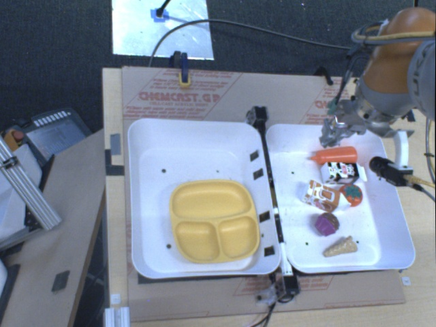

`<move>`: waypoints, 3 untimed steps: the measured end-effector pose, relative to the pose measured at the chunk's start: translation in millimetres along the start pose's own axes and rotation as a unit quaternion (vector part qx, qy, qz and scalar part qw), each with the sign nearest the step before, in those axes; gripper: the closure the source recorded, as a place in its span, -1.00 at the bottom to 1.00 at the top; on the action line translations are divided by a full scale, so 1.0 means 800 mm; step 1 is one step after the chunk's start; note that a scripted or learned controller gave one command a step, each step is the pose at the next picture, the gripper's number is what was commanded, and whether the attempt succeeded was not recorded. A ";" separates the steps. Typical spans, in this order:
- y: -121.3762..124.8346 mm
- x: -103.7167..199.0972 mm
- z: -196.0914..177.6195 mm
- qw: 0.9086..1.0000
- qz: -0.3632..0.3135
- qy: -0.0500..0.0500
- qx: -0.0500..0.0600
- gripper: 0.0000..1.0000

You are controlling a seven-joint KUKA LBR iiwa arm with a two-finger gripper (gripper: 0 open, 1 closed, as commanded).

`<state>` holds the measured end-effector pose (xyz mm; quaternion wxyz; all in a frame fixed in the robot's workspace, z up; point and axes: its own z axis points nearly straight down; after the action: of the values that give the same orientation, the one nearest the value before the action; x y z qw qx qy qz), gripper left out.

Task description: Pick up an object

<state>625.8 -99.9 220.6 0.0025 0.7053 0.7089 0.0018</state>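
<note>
The right bin (388, 251) holds several small objects: an orange carrot-like piece (335, 155), a black-and-white carton (340, 172), a small printed box (321, 195), a round orange-and-teal toy (352, 195), a purple lump (326, 224) and a tan cone (340, 246). My gripper (331, 135) hangs at the far side of this bin, just above and behind the carrot-like piece. Nothing shows between its fingertips.
The left bin (146, 182) holds a yellow divided tray (213, 220). A black clip bar (266, 182) runs between the bins. A black cylinder (387, 171) juts over the right bin's right side. A side table (48, 203) with grey gear stands at left.
</note>
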 end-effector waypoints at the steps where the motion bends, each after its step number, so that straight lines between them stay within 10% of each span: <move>1: 0.001 0.000 -0.036 1.000 0.000 0.000 0.002 1.00; 3: -0.010 0.117 -0.038 1.000 -0.001 0.001 0.003 1.00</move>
<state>616.9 -6.1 250.5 0.0001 0.7048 0.7094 0.0002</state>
